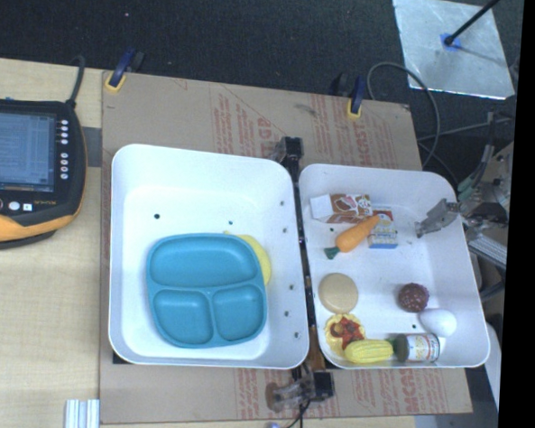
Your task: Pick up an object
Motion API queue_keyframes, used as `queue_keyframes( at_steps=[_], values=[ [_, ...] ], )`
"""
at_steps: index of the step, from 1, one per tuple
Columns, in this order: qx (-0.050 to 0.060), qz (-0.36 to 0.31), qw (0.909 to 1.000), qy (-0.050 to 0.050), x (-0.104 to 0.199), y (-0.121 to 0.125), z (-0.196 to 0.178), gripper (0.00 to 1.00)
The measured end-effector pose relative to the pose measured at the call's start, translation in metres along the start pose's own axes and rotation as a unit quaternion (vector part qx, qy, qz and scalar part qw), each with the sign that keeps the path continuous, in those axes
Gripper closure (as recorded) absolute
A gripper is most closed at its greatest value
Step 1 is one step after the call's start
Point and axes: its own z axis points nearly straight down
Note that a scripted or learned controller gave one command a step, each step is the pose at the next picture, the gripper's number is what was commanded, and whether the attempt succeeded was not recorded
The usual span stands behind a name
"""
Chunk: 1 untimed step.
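Claw (432, 220) | fingers indistinct | yellow item (259, 256) half-hidden behind blue tray (207, 288)

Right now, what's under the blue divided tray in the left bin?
A yellow object pokes out from beneath the blue divided tray at its upper right edge. The tray covers most of it, so what it is cannot be told. The left bin floor shows around the tray.

You'll find red lettering printed in rows across the brown cardboard sheet (255, 117) under the bins, too blurred to make out. The pendant (22, 162) at left shows a lit screen with lines of text, also illegible. The bottle (419, 348) carries a label you cannot read.
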Motion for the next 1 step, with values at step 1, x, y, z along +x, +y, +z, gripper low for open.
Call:
queue_keyframes(
  at_steps=[1],
  values=[
    [0.001, 0.000, 1.0000, 0.000, -0.0033, -0.0595, 0.0618, 0.00]
  ],
)
